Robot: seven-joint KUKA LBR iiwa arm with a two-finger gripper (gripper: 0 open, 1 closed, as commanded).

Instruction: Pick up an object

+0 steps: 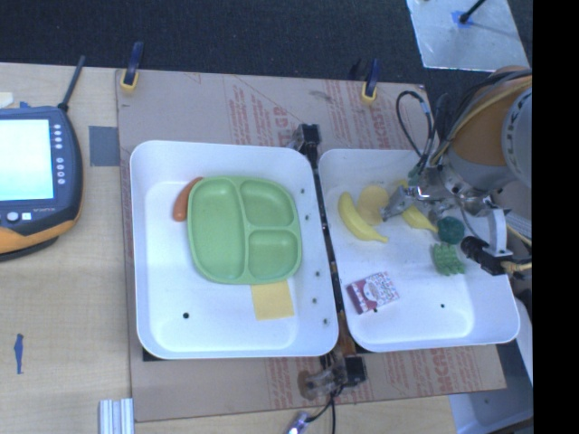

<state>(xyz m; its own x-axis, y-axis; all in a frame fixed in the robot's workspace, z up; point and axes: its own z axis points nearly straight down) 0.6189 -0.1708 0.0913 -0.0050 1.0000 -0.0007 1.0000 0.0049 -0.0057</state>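
The right bin (pixel 425 340) holds a yellow banana (pixel 359 221), a pale yellow lump (pixel 372 195) behind it, a small yellow piece (pixel 419 219), a teal round thing (pixel 450 230), a green broccoli-like toy (pixel 447 259) and a red-and-white packet (pixel 374 291). My gripper (pixel 404 204) hangs low over the bin's far middle, just right of the banana and the yellow lump and above the small yellow piece. Nothing can be seen held in it. The wrist and cables hide the bin's far right corner.
The left bin (pixel 163 319) carries a green divided plate (pixel 244 229), with an orange piece (pixel 184 200) poking out at its left and a flat yellow square (pixel 272 300) in front. A control pendant (pixel 32 174) lies on the bench at far left.
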